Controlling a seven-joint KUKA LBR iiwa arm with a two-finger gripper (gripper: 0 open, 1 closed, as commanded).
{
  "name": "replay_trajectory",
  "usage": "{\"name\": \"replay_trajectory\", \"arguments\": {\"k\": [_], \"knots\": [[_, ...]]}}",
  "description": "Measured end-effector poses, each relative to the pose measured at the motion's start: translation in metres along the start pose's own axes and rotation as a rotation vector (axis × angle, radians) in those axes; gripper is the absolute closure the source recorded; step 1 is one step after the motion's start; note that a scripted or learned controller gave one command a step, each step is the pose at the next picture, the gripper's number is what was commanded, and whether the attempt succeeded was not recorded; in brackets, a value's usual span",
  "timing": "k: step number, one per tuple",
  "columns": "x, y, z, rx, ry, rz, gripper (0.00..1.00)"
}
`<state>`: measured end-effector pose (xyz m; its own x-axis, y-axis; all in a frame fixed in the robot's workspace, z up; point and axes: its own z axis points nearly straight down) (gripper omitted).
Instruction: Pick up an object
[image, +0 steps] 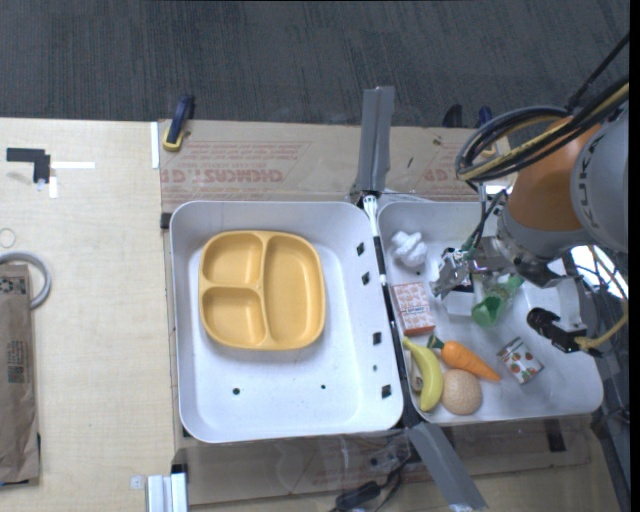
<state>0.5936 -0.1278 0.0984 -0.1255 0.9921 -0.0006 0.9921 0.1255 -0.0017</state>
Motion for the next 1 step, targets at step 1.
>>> {"name": "replay_trajectory", "arguments": {"k": [1], "knots": [[-0.0018,-0.0001,-0.0092,-0.001,-0.001,0.004,1.0]]}}
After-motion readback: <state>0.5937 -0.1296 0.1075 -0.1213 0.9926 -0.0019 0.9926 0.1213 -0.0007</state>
